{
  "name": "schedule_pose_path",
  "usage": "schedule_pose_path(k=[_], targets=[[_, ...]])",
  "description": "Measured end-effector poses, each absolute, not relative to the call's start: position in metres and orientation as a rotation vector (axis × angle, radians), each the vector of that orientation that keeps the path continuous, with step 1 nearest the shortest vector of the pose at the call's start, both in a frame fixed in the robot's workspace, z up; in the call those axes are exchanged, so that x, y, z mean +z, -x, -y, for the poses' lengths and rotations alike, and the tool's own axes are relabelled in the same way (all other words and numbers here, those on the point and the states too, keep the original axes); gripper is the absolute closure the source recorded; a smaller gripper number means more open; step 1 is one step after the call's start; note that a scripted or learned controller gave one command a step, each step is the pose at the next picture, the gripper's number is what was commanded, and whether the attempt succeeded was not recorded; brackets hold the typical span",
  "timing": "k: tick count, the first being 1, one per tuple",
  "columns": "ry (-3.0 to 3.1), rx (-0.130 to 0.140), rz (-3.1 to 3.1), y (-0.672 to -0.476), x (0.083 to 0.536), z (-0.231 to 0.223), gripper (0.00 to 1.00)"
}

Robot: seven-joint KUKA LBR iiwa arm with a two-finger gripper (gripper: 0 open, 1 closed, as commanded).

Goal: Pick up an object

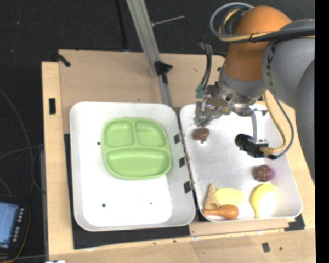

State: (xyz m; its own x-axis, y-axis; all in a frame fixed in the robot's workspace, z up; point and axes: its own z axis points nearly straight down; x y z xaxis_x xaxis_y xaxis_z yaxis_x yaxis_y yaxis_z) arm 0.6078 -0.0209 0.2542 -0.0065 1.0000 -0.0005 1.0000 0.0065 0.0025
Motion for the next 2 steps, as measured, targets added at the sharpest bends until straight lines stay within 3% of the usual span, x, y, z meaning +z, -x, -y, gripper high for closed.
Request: schedule_pose_path(k=[2], targets=[[-2.212,0.003,-2.228,-0.632,0.261,-0.08,1.0]])
